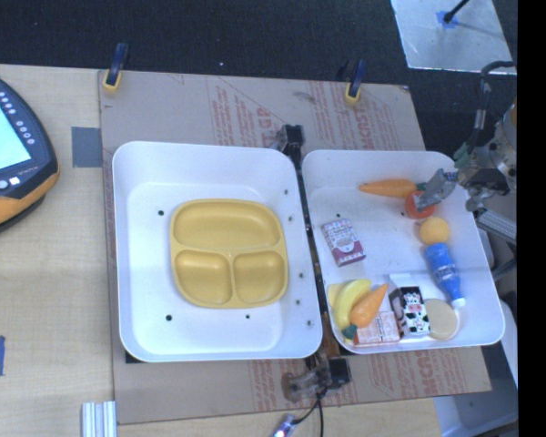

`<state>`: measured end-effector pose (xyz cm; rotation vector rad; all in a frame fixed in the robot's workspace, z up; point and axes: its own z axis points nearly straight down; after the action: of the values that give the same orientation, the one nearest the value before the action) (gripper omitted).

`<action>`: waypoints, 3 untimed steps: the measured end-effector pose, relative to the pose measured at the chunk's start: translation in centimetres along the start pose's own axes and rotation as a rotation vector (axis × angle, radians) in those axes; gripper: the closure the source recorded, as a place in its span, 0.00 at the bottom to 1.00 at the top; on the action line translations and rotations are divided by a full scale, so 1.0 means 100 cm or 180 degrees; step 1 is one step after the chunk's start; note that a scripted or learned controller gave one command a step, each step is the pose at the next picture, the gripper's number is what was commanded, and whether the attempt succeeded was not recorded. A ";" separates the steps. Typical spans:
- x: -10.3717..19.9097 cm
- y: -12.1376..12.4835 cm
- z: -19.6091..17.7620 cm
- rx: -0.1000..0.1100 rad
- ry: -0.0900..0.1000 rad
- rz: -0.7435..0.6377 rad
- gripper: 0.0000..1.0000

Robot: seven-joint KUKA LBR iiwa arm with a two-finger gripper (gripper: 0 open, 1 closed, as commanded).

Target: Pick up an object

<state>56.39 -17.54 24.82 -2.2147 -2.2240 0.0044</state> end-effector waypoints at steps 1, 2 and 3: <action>-0.037 -0.002 0.157 0.0003 -0.0001 -0.0004 0.00; 0.001 0.064 0.156 -0.0003 -0.0001 -0.0005 0.00; 0.020 0.093 0.142 -0.0008 0.0002 0.0002 0.00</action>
<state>65.66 -15.49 10.58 -2.2163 -2.2243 0.0009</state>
